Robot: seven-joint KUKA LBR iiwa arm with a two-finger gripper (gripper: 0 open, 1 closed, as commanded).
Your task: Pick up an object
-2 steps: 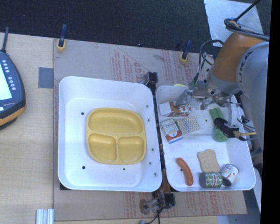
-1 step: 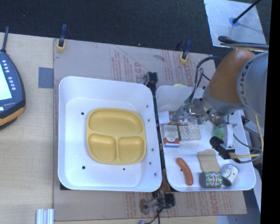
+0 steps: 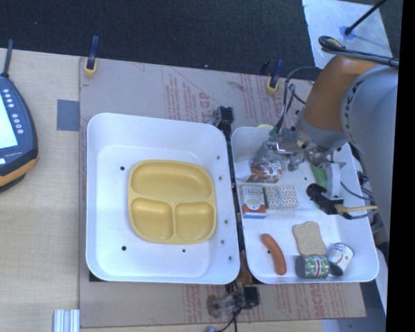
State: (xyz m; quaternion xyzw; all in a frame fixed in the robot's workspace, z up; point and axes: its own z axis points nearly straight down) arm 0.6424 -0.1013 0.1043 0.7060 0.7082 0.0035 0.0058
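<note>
Nearby — hot dog (image 3: 274,253), bread slice (image 3: 308,237), can (image 3: 314,267) — well apart from claw (image 3: 272,155).

1. The arm (image 3: 363,100) enters from the right side of the scene at the far end.
2. Its grey body carries an orange band (image 3: 333,92) above the wrist.
3. The wrist points down and to the left.
4. The gripper (image 3: 274,153) sits low at the far left end of the arm.
5. Cables run along the wrist housing.
</note>
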